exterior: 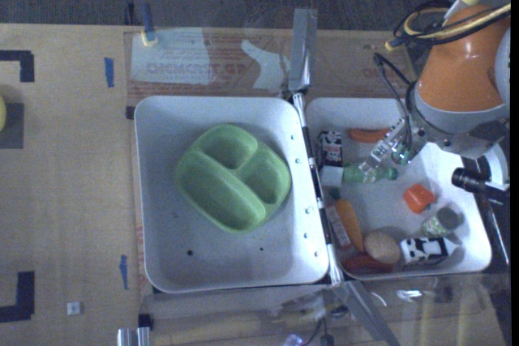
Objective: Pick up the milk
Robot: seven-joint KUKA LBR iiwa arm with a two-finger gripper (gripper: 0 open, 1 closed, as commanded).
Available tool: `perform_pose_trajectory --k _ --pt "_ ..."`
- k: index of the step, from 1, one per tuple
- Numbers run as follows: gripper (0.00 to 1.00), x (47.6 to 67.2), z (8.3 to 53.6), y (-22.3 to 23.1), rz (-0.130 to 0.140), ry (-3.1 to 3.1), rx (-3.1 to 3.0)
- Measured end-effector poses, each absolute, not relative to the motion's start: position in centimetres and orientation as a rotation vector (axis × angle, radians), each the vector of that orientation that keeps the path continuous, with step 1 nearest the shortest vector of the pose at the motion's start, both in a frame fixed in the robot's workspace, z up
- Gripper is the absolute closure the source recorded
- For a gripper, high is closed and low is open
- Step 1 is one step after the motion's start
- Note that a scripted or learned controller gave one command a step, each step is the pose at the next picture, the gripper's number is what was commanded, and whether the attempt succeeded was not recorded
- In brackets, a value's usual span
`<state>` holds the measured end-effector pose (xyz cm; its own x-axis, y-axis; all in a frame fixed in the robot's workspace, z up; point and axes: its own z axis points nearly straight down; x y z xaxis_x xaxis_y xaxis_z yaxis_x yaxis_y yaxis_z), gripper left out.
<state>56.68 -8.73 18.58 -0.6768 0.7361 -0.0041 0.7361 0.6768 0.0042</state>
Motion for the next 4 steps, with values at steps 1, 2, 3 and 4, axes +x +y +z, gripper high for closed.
perform_pose_trajectory --k 1,2,3,4 --pt "1.0 54.8 18.5 -8.3 0.002 2.926 1.141" --pt "1.0 53.4 17.2 -9.3 0.002 2.968 1.027" --pt "1.0 52.4 18.5 -9.0 0.002 2.984 0.979" --pt "1.0 50.1 18.5 -6.1 0.002 3.026 0.842"
